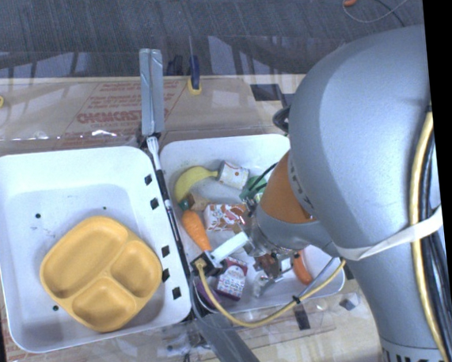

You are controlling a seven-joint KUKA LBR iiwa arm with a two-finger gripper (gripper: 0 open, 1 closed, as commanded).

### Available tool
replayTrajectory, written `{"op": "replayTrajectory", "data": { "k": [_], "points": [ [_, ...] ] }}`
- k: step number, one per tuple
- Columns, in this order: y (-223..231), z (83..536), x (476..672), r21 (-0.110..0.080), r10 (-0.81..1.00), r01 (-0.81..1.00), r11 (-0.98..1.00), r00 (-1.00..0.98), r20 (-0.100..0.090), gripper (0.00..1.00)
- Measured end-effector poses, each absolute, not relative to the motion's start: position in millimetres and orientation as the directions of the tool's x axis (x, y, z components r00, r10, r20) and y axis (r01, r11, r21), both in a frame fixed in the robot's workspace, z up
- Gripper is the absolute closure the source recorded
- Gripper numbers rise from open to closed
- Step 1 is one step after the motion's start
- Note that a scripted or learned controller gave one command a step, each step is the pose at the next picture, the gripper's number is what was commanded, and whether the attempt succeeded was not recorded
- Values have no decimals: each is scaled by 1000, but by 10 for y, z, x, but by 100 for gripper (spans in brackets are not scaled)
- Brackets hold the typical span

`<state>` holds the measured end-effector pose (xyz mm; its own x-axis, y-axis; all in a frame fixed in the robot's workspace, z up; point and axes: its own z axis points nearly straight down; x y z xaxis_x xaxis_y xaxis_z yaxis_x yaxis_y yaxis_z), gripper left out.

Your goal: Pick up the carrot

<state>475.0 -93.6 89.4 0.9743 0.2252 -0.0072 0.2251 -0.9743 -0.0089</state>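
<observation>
Arm over right bin; carrot not gripped.

I see the carrot (196, 229) at the right bin's (207, 149) 9 o'clock wall. Gripper (267, 261): closure indeterminate. No label legible.

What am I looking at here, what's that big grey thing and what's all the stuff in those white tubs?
The big grey shape is a robot arm, reaching in from the right of the picture. The orange band marks its wrist, and below that sits the end effector, the part meant for grasping. The picture does not let me tell whether it holds anything.

The one camera sits above the bench and looks down at a slant on two shallow white bins.

The left bin holds a yellow divided plate. The right bin holds a jumble: a carrot near its left wall, which the arm is meant to pick up, a banana above it, and several small printed packets. A yellow cable loops along the bin's front.
</observation>
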Motion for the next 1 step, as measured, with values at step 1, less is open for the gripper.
{"op": "replayTrajectory", "data": {
  "k": [1],
  "points": [
    [-861,2011,4765,-6,209,209,-978,978,-4,0]
  ]
}}
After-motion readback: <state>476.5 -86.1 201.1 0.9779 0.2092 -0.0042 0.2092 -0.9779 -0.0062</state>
